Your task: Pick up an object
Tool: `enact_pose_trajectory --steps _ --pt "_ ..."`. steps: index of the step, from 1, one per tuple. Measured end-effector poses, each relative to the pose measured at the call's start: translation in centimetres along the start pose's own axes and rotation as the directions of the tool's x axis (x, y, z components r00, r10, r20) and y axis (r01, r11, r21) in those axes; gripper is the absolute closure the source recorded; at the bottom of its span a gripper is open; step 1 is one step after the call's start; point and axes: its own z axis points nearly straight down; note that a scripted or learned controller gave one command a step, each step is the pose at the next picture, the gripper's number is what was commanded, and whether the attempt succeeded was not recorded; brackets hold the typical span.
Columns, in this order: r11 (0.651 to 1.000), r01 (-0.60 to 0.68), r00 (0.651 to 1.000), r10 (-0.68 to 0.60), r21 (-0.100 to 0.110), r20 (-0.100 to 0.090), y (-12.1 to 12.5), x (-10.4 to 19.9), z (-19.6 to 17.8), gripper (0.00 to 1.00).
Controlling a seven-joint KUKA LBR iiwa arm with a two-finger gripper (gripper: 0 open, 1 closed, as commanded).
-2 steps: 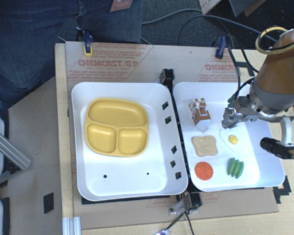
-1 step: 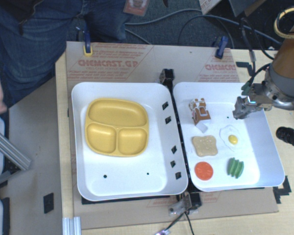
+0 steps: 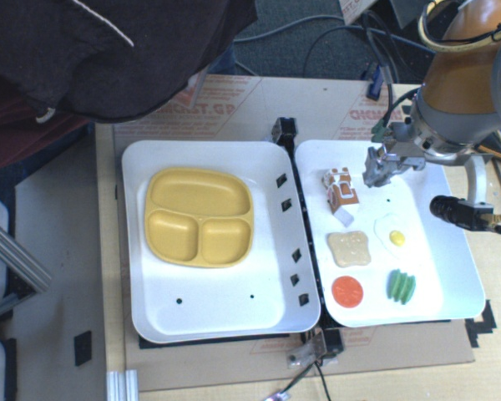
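The right bin (image 3: 451, 249) holds several toy food pieces: a brown and white piece (image 3: 341, 190), a tan bread slice (image 3: 349, 248), a fried egg (image 3: 392, 234), a red tomato slice (image 3: 347, 291) and a green pickle (image 3: 401, 286). My gripper (image 3: 379, 172) hangs over the bin's upper part, just right of the brown and white piece. Nothing shows between its fingers.
The left bin (image 3: 150, 307) holds a yellow three-compartment plate (image 3: 199, 215). Black clips (image 3: 285, 130) run along the divider between the bins. A dark cloth (image 3: 108, 32) covers the top left. Cables (image 3: 463, 211) trail at the right edge.
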Motion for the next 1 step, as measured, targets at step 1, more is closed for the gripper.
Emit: enact_pose_trajectory --steps 1 --pt "1.0 -0.002 1.0 0.002 0.001 0.001 2.69 3.8 0.65 1.0"
